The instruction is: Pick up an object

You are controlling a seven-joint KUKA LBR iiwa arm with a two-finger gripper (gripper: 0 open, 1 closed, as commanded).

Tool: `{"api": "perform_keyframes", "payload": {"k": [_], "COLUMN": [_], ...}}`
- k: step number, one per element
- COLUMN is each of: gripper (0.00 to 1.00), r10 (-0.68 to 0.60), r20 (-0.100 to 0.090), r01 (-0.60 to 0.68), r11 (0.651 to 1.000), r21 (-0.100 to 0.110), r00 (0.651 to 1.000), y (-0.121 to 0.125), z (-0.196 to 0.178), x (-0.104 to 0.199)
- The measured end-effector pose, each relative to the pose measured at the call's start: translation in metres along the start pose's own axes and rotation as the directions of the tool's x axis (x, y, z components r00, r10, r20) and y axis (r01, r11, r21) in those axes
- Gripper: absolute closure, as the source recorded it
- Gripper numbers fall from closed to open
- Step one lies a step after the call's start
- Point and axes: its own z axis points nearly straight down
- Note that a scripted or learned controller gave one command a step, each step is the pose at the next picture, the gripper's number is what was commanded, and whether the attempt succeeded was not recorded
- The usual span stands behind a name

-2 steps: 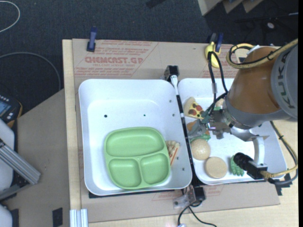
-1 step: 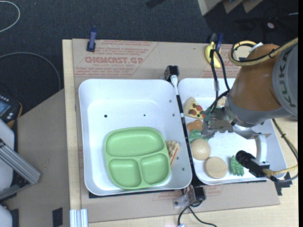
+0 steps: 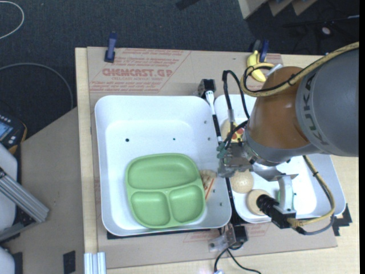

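This looks like a robotics lab. A grey KUKA arm (image 3: 319, 107) with loose cables reaches over two white bins (image 3: 114, 153) set on a plywood bench (image 3: 91, 96) stencilled with a maker's name. Dark carpet (image 3: 114, 10), aluminium framing (image 3: 23, 198) and clamps at the bench's far edge surround it.

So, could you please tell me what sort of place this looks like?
Probably a robotics lab: a KUKA arm over two white bins on a clamped bench board, with loose cables on dark carpet.
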Motion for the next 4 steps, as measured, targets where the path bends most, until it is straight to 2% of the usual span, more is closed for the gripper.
{"api": "perform_keyframes", "payload": {"k": [1, 2, 3, 4], "gripper": [1.0, 1.0, 1.0, 1.0], "r10": [0.003, 0.006, 0.015, 0.002], "r20": [0.001, 0.003, 0.005, 0.002], "r01": [-0.003, -0.006, -0.015, -0.002], "r11": [1.0, 1.0, 1.0, 1.0], "r21": [-0.018, -0.02, 0.003, -0.003], "r00": [1.0, 1.0, 1.0, 1.0], "y": [0.002, 0.002, -0.001, 0.001], "z": [-0.111, -0.208, -0.118, -0.115], "x": [0.007, -0.008, -0.076, -0.032]}}
